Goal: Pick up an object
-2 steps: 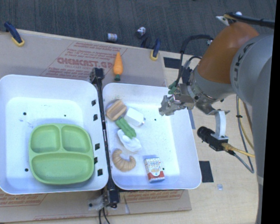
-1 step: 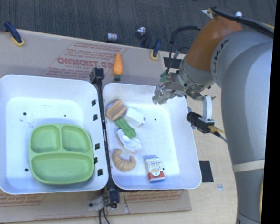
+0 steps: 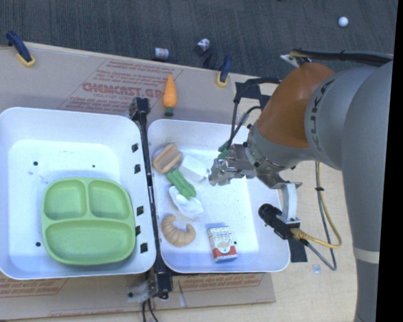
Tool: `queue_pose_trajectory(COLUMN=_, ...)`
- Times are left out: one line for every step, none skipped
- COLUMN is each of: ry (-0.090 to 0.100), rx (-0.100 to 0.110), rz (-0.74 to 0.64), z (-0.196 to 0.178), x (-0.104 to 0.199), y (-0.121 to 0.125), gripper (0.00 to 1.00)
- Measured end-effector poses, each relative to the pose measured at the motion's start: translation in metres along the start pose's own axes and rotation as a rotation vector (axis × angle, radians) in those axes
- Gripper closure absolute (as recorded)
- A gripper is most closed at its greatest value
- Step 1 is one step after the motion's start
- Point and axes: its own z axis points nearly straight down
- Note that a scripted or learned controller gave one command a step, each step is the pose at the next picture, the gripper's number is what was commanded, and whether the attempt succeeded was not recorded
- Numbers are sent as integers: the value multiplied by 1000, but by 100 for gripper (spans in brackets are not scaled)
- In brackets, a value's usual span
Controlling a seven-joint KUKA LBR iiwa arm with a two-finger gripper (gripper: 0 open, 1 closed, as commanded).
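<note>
My gripper (image 3: 218, 173) hangs over the middle of the right bin (image 3: 263, 259), just right of the toy food. Nothing shows between its metal fingers. To its left lie a bun-like sandwich (image 3: 166, 158), a green vegetable piece (image 3: 181, 182) and a crumpled white item (image 3: 187, 203). Nearer the front edge sit a croissant (image 3: 177, 231) and a small carton with a red label (image 3: 221, 242). The grey arm with its orange band (image 3: 293, 105) reaches in from the right.
A green divided tray (image 3: 87, 221) lies in the left bin (image 3: 24, 137). An orange carrot toy (image 3: 169, 91) rests on the cardboard behind the bins. Black clips line the divider between the bins.
</note>
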Motion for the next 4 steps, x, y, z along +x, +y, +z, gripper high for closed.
queue_pose_trajectory(ry=0, rx=-2, rz=0, z=-7, x=-1, y=2, gripper=100)
queue_pose_trajectory(ry=0, rx=-2, rz=-1, z=0, x=-13, y=38, gripper=100)
queue_pose_trajectory(ry=0, rx=-2, rz=0, z=5, x=-39, y=71, gripper=100)
queue_pose_trajectory(ry=0, rx=0, rz=-2, z=6, x=38, y=15, gripper=100)
